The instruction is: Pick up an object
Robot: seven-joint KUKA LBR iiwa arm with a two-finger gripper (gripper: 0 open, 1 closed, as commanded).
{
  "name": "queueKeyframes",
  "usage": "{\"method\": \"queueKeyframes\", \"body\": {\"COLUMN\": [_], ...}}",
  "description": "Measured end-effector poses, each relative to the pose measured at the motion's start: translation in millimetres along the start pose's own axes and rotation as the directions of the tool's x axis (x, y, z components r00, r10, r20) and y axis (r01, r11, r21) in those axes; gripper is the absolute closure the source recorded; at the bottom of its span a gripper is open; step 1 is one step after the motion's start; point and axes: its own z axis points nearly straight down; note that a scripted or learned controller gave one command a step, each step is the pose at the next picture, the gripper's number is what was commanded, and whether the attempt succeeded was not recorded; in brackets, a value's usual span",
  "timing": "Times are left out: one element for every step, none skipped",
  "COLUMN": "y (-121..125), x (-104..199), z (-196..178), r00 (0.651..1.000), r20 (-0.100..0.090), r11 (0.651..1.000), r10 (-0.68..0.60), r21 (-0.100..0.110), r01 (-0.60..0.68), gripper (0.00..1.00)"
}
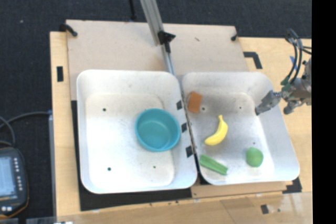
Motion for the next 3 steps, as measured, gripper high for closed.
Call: {"method": "queueKeyframes", "body": {"y": [0, -4, 3], "x": [0, -11, -11], "z": [0, 56, 100], "r00": [1.0, 1.0, 1.0], "r20": [0.0, 0.001, 0.001], "r11": [1.0, 1.0, 1.0], "r10": [0.001, 0.004, 0.005], "r21": [-0.001, 0.006, 0.005], "r01": [-0.001, -0.004, -0.005], "gripper": [0.0, 0.0, 0.0]}}
